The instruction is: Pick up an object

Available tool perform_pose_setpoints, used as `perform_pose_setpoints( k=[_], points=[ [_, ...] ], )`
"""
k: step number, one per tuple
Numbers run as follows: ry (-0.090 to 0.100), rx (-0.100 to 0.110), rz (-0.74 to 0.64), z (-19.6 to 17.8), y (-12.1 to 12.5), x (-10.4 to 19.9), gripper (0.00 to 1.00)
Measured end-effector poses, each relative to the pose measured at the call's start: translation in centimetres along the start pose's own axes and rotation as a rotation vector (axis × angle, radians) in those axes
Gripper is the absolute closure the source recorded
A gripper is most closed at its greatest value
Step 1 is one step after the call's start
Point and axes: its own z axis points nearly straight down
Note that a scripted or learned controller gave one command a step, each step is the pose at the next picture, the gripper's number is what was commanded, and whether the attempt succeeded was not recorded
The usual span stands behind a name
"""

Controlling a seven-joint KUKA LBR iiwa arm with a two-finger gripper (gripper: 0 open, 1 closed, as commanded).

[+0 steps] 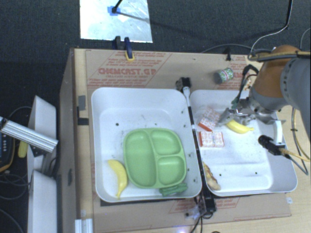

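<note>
A grey robot arm (pixel 286 84) with an orange band reaches in from the right over the right bin (pixel 284 171), its gripper (pixel 236 113) low in the bin's upper half, just above a small banana (pixel 239 126) that lies on the bin floor near the upper right wall. Whether the tool is clenched or released cannot be told from this angle, and nothing is visibly held in it. Just left of the gripper, red-and-white packets (pixel 210 117) lie near the divider (pixel 194 130) between the bins, with a second red-and-white packet (pixel 212 139) below them. A brownish item (pixel 211 176) rests against the divider at the bin's lower left corner. The middle and lower right of this bin's floor lie open. In the left bin (pixel 104 125), a green divided plate (pixel 155 158) fills the lower centre, a second banana (pixel 118 177) lies beside its left edge near the bin's lower left corner, and a dark green item (pixel 173 190) sits at the plate's lower rim. The upper part of the left bin floor is bare. A small can (pixel 225 75) lies on the cardboard (pixel 146 67) beyond the bins.
</note>
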Motion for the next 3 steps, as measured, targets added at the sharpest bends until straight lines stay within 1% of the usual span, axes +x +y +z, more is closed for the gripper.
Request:
perform_pose_setpoints(
  k=[1,2,3],
  points=[
    [-0.001,-0.001,0.0,-2.2,-0.8,-3.2,0.0],
    [0.001,0.0,-0.002,0.0,-1.8,2.3,0.0],
    [0.0,-0.002,-0.004,-1.1,-1.7,2.3,1.0]
  ],
)
